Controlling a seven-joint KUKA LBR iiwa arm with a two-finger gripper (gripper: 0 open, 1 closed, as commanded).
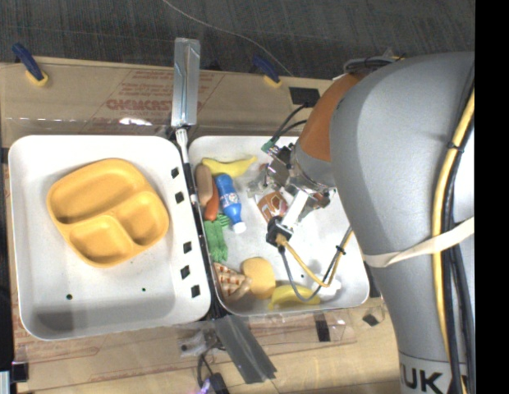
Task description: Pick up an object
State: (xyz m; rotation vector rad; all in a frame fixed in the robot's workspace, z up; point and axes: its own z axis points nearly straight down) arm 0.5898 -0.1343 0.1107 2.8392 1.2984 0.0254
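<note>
Cardboard-lined surface (90,89) noted. Grey arm (402,162) overhangs the right bin (316,232) and hides that bin's right side. The jaws hang over its middle; whether spread or pressed together cannot be told. Blue bottle (228,201) lies at the bin's left side. Judged light, rigid, slick; grip across the body. Toy banana (230,165) at the bin's far-left corner crowds it.

The grey arm (402,162) loomed large along the right side, curving over and down at the wrist, where its orange band (318,134) showed, and the pincer (275,189) pointed down and leftward, held low.
</note>
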